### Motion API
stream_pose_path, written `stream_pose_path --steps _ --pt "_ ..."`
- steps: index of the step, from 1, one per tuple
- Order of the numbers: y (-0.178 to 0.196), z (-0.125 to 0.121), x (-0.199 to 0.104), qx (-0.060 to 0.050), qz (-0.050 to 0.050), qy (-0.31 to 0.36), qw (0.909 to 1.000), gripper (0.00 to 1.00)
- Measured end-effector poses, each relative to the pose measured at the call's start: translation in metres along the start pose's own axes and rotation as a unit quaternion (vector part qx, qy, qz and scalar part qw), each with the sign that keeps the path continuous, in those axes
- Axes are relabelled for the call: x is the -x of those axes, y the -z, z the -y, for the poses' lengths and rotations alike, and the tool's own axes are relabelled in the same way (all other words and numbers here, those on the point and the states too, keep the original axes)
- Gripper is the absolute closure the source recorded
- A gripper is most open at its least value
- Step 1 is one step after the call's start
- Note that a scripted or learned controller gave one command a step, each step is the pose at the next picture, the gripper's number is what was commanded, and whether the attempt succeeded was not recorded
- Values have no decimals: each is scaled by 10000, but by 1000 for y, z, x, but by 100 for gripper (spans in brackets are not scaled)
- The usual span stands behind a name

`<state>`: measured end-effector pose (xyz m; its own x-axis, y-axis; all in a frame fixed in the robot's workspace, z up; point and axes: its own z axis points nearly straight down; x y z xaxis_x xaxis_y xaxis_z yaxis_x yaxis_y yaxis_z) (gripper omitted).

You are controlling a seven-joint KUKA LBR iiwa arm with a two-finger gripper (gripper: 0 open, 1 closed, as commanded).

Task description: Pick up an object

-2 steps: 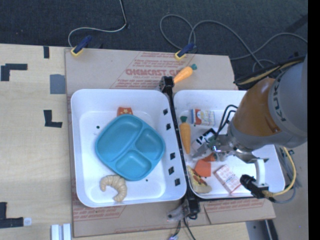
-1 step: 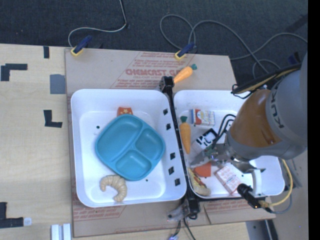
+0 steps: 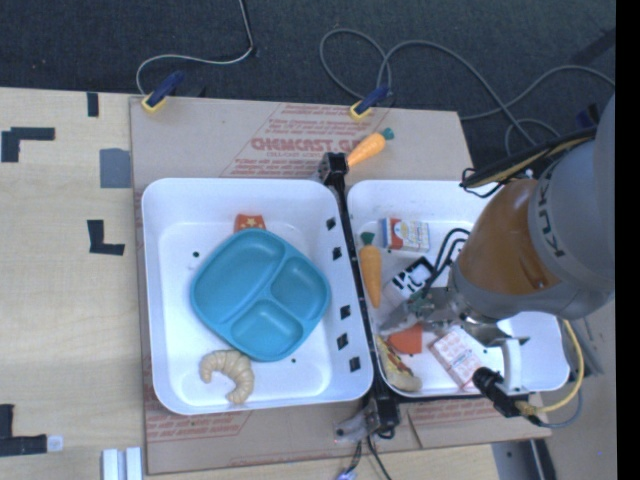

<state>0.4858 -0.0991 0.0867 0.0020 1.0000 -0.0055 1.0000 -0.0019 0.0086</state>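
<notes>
White bins (image 3: 165, 268), two; one blue tray (image 3: 262, 293), one croissant (image 3: 228, 372); claw (image 3: 418, 303) state unclear.

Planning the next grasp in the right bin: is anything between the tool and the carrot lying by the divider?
Nothing visible blocks it. The tool hangs over the right bin, and the carrot lies just to its left in the camera view, along the divider. Bare bin floor separates them; the milk carton sits farther back.

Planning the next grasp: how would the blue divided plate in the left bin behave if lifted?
The blue plate looks like rigid plastic, so probably stiff and light. It lies flat, unlikely to roll. Its smooth, wide, shallow shape may slip unless the end effector pinches the rim.
</notes>
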Motion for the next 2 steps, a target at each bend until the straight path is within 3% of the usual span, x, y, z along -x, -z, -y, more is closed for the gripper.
stream_pose_path --steps 2 --pt "0 0 0 -2 -11 6 10000 0"
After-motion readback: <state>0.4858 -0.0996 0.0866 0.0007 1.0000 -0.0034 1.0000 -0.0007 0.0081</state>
